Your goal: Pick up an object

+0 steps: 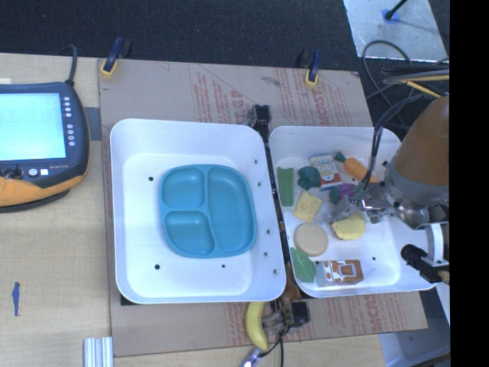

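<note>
Closest to where the camera looks down, a banana (257,325) lies just past the near edge of the bench, below the seam where the two white bins meet. Taking the blue divided plate (207,209) as the landmark: well to its left sits a teach pendant (40,140) with a lit screen, likely parked there out of the arm's way. The plate itself rests in the middle of the left bin (134,147), probably meant as a drop spot.

Right of the plate, across the seam, the right bin (382,270) holds the pickable clutter: a green stick (285,185), a yellow cheese wedge (308,205), a round cracker (311,239), a small printed carton (339,272) and a carrot (354,167). Farther right, the gripper (364,202) hangs low among these, beside a yellow lump (349,227) that seems the likely target. How wide its claw stands I cannot tell; the wrist hides it, and nothing visibly sits between its tips, so I judge the pick not yet made.
</note>
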